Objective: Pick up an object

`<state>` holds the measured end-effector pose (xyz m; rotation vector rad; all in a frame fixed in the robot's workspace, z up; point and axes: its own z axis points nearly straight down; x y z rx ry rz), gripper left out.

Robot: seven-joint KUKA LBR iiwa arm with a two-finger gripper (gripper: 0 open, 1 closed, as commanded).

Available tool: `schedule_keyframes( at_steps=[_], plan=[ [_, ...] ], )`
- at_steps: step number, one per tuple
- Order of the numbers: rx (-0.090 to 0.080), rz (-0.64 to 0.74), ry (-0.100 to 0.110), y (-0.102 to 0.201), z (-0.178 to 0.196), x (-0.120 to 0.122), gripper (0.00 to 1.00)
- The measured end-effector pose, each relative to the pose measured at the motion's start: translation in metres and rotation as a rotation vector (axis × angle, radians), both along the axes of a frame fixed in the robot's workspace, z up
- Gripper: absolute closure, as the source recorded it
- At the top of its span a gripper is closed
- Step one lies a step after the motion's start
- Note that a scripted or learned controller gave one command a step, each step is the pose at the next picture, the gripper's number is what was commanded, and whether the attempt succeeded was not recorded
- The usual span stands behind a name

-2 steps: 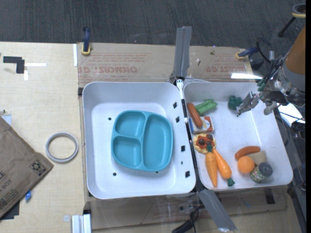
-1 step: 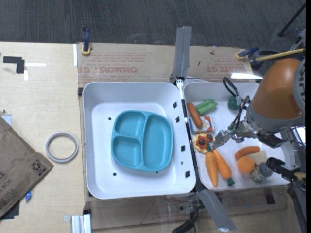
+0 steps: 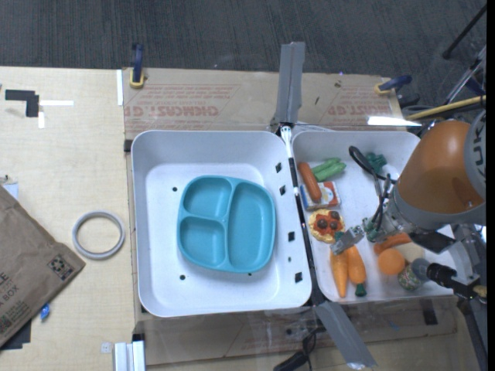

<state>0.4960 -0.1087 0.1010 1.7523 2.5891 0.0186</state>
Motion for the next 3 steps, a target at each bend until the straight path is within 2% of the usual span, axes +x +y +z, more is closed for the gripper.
schedule_keyframes(
  at_steps=[1, 2, 3],
  plan=[
    [-0.003, -0.006, 0.003, -0.003, 0.006, 0.0, 1.0],
    [-0.003, -0.006, 0.004, -0.003, 0.006, -0.001, 0.0],
    [0.0, 0.013, 0.022, -0.034, -0.012, -0.018, 0.0]
  ],
)
